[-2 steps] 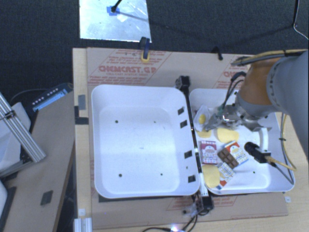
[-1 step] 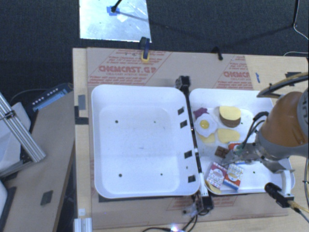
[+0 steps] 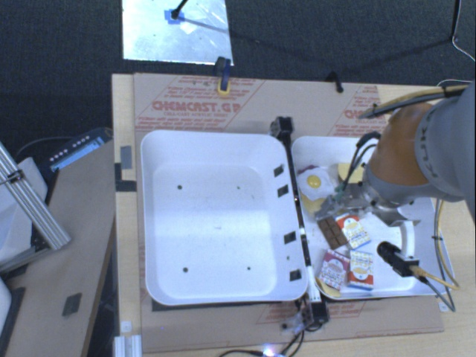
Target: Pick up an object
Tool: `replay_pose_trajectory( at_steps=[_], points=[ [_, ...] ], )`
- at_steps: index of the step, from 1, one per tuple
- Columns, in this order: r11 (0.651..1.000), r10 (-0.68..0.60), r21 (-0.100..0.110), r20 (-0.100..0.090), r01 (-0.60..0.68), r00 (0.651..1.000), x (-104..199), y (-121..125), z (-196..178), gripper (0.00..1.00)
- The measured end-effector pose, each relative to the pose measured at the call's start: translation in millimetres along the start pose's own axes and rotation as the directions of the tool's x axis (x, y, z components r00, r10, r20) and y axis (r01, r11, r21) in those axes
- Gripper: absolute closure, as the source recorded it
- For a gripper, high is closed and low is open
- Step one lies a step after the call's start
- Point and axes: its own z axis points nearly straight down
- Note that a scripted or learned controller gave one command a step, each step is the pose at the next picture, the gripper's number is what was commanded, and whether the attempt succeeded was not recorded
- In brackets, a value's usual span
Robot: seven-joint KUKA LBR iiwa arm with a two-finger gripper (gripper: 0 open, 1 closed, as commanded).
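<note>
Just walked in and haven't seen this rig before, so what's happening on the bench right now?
A grey arm with an orange band reaches in from the right over the right bin. That bin holds a white and yellow egg-like toy, a brown bar and small red and white packets. The arm's wrist sits low among them. Nothing shows as lifted yet. The left bin lies beside it.

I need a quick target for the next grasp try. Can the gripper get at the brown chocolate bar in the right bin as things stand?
Probably yes. The chocolate bar lies flat in the right bin with its top bare, nothing stacked on it, and the arm already hangs just above and beside it.
</note>
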Motion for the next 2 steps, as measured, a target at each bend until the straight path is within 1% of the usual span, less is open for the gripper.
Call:
replay_pose_trajectory(
  at_steps=[1,2],
  points=[
    [1.0,0.005,0.001,0.001,-0.005,1.0,-4,-2,-11,1.0],
    [1.0,0.01,0.0,0.002,-0.01,1.0,17,-68,-1,1.0]
  ],
)
